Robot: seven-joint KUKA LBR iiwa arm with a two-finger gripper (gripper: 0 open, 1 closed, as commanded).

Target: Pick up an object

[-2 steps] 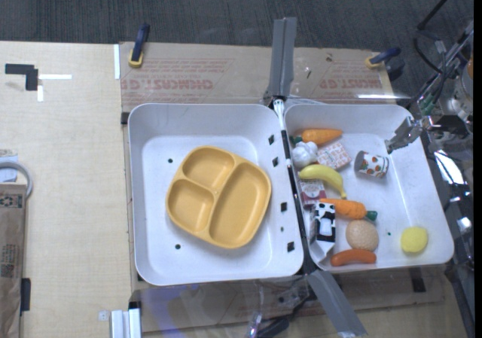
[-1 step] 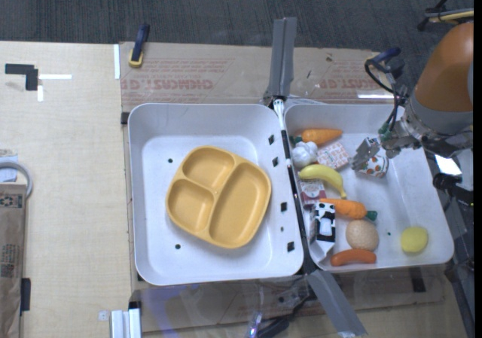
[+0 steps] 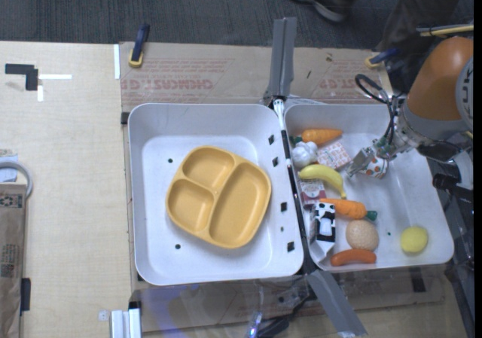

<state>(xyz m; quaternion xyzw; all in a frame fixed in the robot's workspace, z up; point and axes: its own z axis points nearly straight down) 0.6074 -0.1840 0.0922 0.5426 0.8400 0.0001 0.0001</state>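
Arm (image 3: 444,84): grey with orange band, reaching in from 3 o'clock over the right bin (image 3: 444,250).

Gripper (image 3: 367,164): low in the right bin, toward its 12 o'clock half. Claw state: cannot tell.

Red-and-white object (image 3: 376,169): directly at the gripper tip, touching or just beside it; whether gripped cannot be told.

Right bin contents:
- Carrot (image 3: 321,135) at 11 o'clock, lying flat.
- White lumpy item (image 3: 304,153) just below the carrot's left end.
- Pink-and-white packet (image 3: 333,154) beside it, toward 3 o'clock.
- Banana (image 3: 324,175) near the bin's left wall.
- Second carrot (image 3: 345,208) at centre-left.
- Black-and-white item (image 3: 325,222) touching that carrot's lower side.
- Egg-shaped beige object (image 3: 361,235) at 6 o'clock.
- Orange sausage-shaped piece (image 3: 352,257) against the near wall.
- Lemon (image 3: 413,239) at 5 o'clock, well apart from the rest.

Left bin (image 3: 151,201): yellow three-compartment plate (image 3: 218,196) at centre, slightly rotated.
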